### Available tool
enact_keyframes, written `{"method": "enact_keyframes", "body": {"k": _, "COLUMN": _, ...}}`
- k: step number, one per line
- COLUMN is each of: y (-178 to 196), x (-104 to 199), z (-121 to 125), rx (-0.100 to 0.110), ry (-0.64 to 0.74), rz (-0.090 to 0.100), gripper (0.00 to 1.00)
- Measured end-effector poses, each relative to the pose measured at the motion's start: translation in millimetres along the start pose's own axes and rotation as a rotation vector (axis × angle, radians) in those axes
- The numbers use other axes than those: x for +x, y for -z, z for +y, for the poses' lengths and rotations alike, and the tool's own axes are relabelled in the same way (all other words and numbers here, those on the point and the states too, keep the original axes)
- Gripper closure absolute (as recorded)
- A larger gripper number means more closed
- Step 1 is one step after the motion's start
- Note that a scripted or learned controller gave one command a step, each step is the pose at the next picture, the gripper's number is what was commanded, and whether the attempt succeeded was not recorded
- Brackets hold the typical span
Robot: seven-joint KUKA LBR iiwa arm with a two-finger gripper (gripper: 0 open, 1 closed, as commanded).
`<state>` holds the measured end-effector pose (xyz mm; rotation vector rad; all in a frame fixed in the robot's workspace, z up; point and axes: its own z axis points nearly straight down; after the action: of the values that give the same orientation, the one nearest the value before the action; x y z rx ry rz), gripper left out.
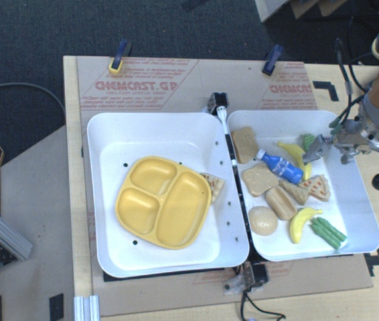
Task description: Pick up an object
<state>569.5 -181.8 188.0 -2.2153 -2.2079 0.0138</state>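
Note:
The right bin (367, 209) holds several toy foods: a bread slice (244, 143), a blue bottle (282, 167), a yellow banana (301, 221), a pizza slice (319, 187), a hot dog (280, 201), a round bun (263, 221) and green beans (327, 231). My gripper (327, 154) hangs over that bin's upper right part, just right of a small green piece (308, 140) and a yellow pepper-like piece (292, 152). Its fingers stand apart, open, with nothing between them.
The left bin (102, 146) bears a yellow divided plate (164, 200) with a cracker-like piece (213, 183) at its right edge. Clamps (117, 57) hold the board at the back. Cables run along the seam between the bins.

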Motion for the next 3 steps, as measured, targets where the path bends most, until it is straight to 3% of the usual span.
{"method": "enact_keyframes", "body": {"k": 1, "y": 9, "x": 1, "z": 3, "rx": -0.015, "ry": 0.003, "rz": -0.003, "gripper": 0.00}}
{"method": "enact_keyframes", "body": {"k": 2, "y": -54, "x": -1, "z": 6, "rx": -0.011, "ry": 0.003, "rz": -0.002, "gripper": 0.00}}
{"method": "enact_keyframes", "body": {"k": 3, "y": -83, "x": -3, "z": 13, "rx": -0.037, "ry": 0.003, "rz": -0.009, "gripper": 0.00}}
